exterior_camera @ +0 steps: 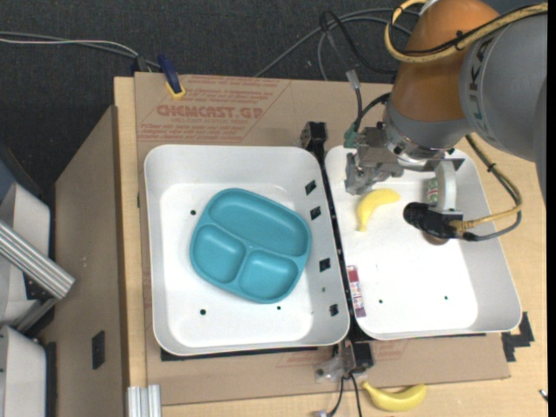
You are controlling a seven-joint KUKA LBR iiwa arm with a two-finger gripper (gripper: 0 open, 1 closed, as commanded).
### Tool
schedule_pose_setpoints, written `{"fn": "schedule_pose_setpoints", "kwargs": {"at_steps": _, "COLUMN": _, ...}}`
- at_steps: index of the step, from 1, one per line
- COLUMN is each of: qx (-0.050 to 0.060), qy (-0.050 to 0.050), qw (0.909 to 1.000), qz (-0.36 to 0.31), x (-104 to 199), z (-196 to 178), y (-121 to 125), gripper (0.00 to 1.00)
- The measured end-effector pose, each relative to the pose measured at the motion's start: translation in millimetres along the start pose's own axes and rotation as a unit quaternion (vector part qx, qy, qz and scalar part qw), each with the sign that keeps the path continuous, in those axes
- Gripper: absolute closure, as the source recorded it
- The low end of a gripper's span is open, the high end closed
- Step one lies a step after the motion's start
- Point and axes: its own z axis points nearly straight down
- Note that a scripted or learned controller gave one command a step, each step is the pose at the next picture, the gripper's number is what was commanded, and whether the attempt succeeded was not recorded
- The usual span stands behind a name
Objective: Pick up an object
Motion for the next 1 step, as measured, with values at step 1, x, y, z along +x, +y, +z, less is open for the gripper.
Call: {"fn": "schedule_pose_setpoints", "kwargs": {"at_steps": 1, "qx": 0.000, "qy": 0.000, "qw": 1.0000, "qz": 0.000, "x": 46.2, "z": 13.1, "y": -17.0, "gripper": 1.00}}
